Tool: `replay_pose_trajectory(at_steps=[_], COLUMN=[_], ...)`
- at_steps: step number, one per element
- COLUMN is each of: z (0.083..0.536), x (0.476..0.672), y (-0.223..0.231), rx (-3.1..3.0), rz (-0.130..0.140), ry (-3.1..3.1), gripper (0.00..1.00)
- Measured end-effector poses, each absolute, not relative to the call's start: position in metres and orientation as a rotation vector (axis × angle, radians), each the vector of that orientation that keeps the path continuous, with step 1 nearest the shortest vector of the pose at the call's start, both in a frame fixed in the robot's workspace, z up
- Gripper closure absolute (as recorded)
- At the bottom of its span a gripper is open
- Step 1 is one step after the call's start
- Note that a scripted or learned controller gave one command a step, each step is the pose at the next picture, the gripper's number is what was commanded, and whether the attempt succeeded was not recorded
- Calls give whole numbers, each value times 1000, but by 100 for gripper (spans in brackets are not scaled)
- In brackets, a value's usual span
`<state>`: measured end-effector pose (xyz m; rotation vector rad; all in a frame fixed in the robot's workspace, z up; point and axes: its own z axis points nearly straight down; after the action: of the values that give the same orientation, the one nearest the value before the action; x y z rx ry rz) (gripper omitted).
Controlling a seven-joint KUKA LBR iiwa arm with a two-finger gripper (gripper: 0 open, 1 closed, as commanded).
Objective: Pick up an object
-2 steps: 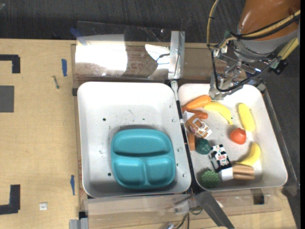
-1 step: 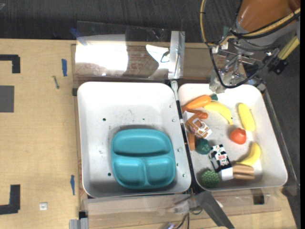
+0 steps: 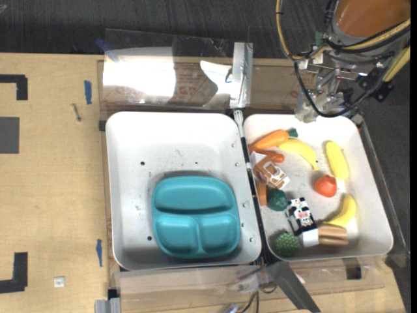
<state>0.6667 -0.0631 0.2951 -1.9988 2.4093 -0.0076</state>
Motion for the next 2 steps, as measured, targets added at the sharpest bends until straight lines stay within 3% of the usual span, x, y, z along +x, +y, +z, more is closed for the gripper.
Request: replay_pose_trajectory(at_steps=[2], z=[306], x=[664], y=[-95], rx=[-2387], rz=[-8], ry=[2029], gripper=[100])
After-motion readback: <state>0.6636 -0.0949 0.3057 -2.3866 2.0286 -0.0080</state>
